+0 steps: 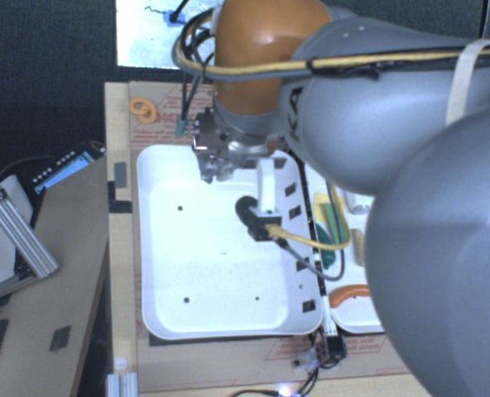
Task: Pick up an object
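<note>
Overhead view of the bench (122, 222) with the two white bins. The arm (377, 122) is reaching in from the right and is covering much of the upper and right part of the scene, its orange band (266, 40) sitting above the wrist. The gripper (214, 169) is hanging over the far edge of the left bin (220, 317), near that bin's upper middle; its state is not resolving at this angle, so whether it is open or closed cannot be told, and nothing is showing in its hold. A yellow cable (311, 242) is running down from the wrist past a black part (249, 213) that is lying over the left bin's right half; what this part belongs to is unclear.

The candidate objects are lying in the right bin (357, 321), which the arm is largely hiding. A green object (326, 222) and a yellow object (342, 226) are lying side by side close to the wall shared by the bins, and an orange object (349, 293) is lying nearer the front. All three are sitting well apart from the gripper. An orange ring (143, 110) is lying on the bench outside the bins, beyond the left bin's far left corner
</note>
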Motion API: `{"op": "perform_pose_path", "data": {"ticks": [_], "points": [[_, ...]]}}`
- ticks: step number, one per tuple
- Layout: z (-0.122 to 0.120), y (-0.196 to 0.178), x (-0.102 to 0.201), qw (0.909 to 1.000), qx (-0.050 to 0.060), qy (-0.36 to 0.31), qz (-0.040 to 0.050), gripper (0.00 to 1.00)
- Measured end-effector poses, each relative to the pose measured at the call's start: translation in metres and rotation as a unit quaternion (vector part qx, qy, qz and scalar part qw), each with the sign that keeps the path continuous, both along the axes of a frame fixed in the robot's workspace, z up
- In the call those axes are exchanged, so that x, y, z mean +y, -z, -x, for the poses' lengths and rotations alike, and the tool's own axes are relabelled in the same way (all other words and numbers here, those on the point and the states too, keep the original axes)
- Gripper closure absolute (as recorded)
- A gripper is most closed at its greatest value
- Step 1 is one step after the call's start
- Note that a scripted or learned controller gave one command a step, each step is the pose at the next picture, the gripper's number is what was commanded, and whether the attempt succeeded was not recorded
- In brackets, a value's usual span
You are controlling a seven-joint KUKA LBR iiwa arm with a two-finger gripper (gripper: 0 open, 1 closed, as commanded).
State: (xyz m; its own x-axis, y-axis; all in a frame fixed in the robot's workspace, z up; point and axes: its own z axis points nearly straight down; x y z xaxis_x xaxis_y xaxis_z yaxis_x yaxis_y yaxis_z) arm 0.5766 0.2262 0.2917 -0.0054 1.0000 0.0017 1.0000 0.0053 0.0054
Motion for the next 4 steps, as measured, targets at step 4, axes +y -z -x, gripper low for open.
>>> {"op": "perform_pose_path", "data": {"ticks": [4], "points": [[0.050,0.088,-0.003,0.9999,0.010,0.002,0.0032,1.00]]}}
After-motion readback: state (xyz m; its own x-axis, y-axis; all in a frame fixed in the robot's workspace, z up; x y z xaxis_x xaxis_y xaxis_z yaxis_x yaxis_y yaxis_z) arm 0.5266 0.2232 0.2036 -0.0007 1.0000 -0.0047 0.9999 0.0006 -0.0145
